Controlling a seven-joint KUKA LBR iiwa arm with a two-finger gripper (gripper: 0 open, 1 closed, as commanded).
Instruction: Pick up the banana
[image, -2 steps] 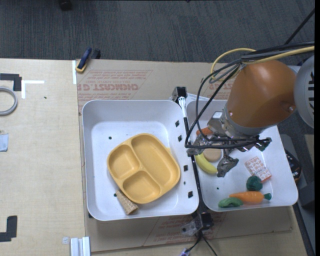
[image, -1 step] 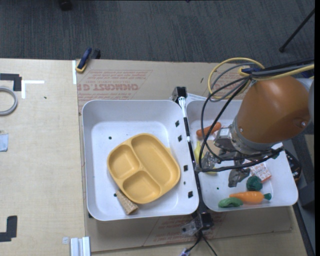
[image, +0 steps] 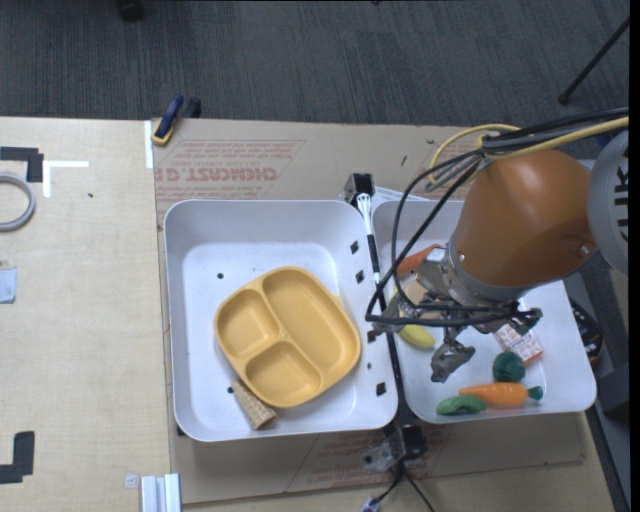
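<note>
This looks like a robotics lab or test bench, not a home. Two shallow white bins (image: 180, 330) sit side by side on a sheet of printed cardboard (image: 230, 165) laid over a plain wooden bench (image: 80, 330). Black tape marks (image: 22, 160) are stuck on the bench at the left. Bundled yellow and black cables (image: 480, 140) trail from the arm (image: 525, 215), and grey carpet (image: 300, 50) covers the far floor.
</note>
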